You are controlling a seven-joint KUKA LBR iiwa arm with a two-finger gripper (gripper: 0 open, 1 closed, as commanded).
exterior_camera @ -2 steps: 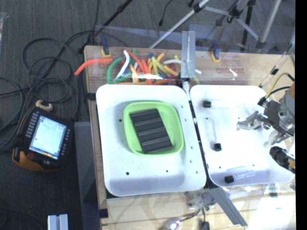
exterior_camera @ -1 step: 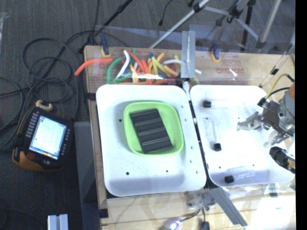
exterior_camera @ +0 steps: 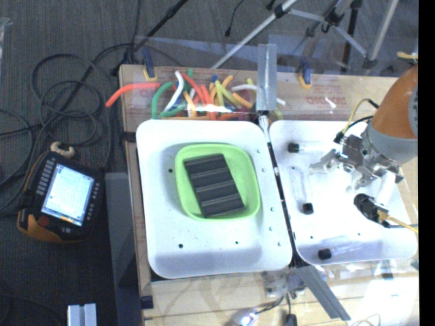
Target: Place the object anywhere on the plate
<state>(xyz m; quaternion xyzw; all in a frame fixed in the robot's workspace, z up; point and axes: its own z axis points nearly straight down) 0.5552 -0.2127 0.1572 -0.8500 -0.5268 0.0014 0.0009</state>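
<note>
The dark ridged object (exterior_camera: 214,185) already lies on the green plate (exterior_camera: 252,182) in the left bin (exterior_camera: 156,236), flat, its long axis running near to far with the far end tipped slightly left. It sits well to the left of the gripper (exterior_camera: 353,163), which hangs over the right bin (exterior_camera: 340,226), its jaws spread wide around nothing.

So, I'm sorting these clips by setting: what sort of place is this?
Most likely a robotics lab or test cell. A robot arm reaches over two white bins on a wooden bench, a teach pendant lies on the floor among cables, and tripod legs stand behind.
</note>
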